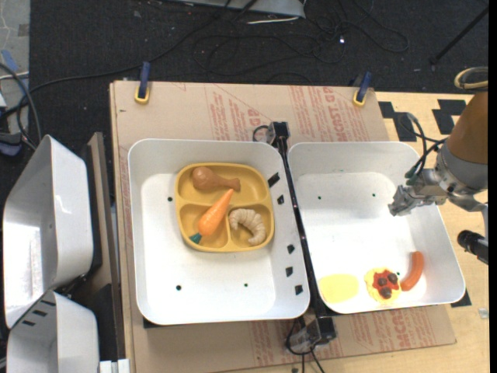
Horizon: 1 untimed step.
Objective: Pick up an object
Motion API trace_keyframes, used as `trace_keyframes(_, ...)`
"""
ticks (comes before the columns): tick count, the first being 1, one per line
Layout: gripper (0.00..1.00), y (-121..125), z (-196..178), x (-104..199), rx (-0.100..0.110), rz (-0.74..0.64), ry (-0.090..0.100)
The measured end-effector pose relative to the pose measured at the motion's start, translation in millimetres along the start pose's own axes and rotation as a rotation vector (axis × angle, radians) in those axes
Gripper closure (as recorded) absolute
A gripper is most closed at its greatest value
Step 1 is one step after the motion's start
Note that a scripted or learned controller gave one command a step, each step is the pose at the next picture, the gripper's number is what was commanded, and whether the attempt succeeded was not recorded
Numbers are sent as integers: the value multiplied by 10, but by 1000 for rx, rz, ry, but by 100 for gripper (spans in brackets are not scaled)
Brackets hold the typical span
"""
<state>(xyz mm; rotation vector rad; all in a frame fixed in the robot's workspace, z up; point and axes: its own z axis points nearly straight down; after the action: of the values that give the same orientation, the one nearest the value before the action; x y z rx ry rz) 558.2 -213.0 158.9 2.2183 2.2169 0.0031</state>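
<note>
Gripper: the gripper (402, 202) hangs over the right bin (353, 169) near its right wall, about halfway along; whether it is spread or pressed together cannot be told, and nothing shows in it.
Arm: the arm (470, 142) reaches in over the worktop's right edge.
Right bin: a toy sausage (412, 271) lies tilted by the near right corner. Just beside it on the left sits a small pizza slice (383, 283), and left of that a flat yellow disc (338, 287), all along the near wall.
Left bin: the left bin (155, 231) carries a yellow divided plate (262, 183) in its far half.
Plate: a toy drumstick (214, 179) in the far compartment, a toy carrot (215, 214) in the near left one, a toy shrimp (249, 224) in the near right one.
Worktop: the worktop (194, 107) bears both bins side by side, their inner walls touching.
</note>
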Motion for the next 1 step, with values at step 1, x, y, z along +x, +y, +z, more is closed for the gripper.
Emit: trace_keyframes(1,100,18,-492,-4,-1,-3,0)
